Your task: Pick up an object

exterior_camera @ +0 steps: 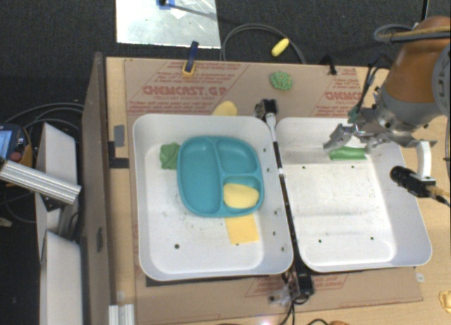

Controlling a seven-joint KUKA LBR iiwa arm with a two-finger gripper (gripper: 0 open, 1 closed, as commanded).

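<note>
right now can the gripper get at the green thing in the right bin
Probably yes. The gripper hangs right over the green piece near the far side of the right bin, and nothing lies between them. The bin's far wall is close, which may crowd the approach.

You see 2 shallow white bins side by side on the bench. The left bin [151,246] carries a teal divided tray [211,175] near its centre, with a yellow rounded item [241,195] in the tray's lower right compartment. A green leaf-shaped piece [169,155] touches the tray's left edge, and a flat yellow slice [243,230] lies just below the tray. In the right bin [352,246], the gripper [350,138] sits near the far edge, directly above a green elongated object [347,153]. You cannot confirm contact between them. A green knobbly item [282,80] rests on the bench beyond the bins.
</note>
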